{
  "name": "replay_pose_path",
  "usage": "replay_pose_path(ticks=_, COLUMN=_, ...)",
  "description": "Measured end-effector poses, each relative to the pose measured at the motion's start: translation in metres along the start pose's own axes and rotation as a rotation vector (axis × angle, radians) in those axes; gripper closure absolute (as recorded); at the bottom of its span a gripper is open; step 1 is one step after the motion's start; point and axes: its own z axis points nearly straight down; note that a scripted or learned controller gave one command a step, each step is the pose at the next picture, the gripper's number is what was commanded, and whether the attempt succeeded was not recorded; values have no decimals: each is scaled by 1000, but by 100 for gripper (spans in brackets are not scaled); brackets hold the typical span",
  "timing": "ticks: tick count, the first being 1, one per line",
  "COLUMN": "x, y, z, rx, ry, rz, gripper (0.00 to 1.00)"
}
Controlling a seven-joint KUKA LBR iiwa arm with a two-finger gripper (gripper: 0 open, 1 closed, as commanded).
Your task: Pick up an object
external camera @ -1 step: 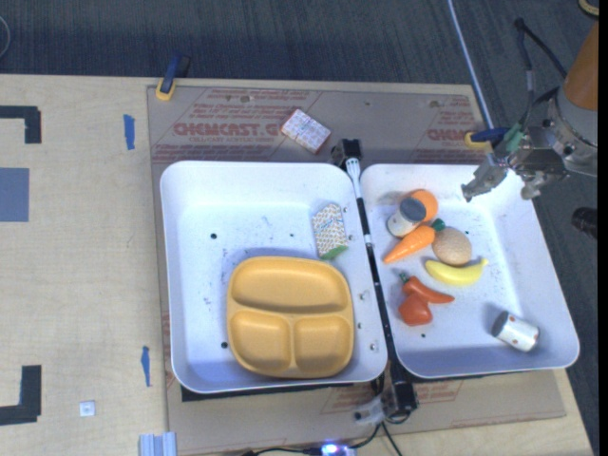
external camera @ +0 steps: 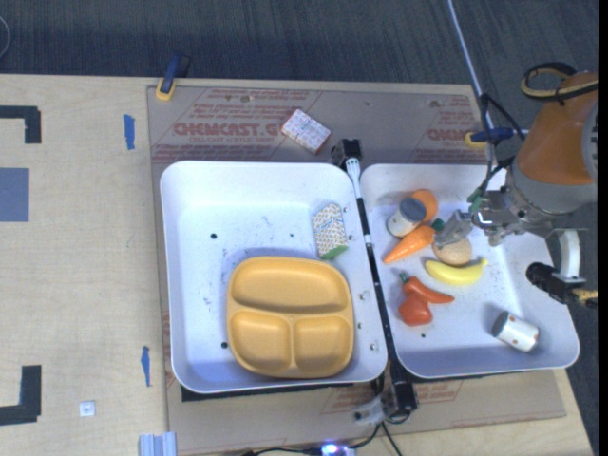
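The right bin (external camera: 556,350) holds several toy foods. An orange carrot (external camera: 409,244) lies near its left wall, with an orange and blue-grey piece (external camera: 414,207) behind it. A yellow banana (external camera: 455,272) lies mid-bin, a tan rounded piece (external camera: 453,251) just behind it, a red pepper (external camera: 418,304) to the front left, and a white cylinder (external camera: 514,331) at the front right. My gripper (external camera: 463,226) hangs low over the tan piece, right beside the carrot's green top. The arm covers the bin's back right part.
The left bin (external camera: 190,255) holds a yellow three-compartment tray (external camera: 290,313) and a small patterned packet (external camera: 329,228) by its right wall. A black divider (external camera: 366,255) runs between the bins. A patterned card (external camera: 305,130) lies on the cardboard behind them.
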Motion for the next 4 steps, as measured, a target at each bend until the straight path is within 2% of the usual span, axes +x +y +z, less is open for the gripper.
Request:
replay_pose_path(ticks=1, x=60, y=30, z=43, rx=-3, ry=0, rz=-2, gripper=0)
replay_pose_path(ticks=2, x=58, y=31, z=32, rx=-5, ry=-3, rz=1, gripper=100)
replay_pose_path(ticks=3, x=58, y=31, z=32, rx=-6, ry=-3, rz=0, gripper=0)
replay_pose_path(ticks=4, x=58, y=31, z=22, rx=-7, ry=-4, rz=1, gripper=100)
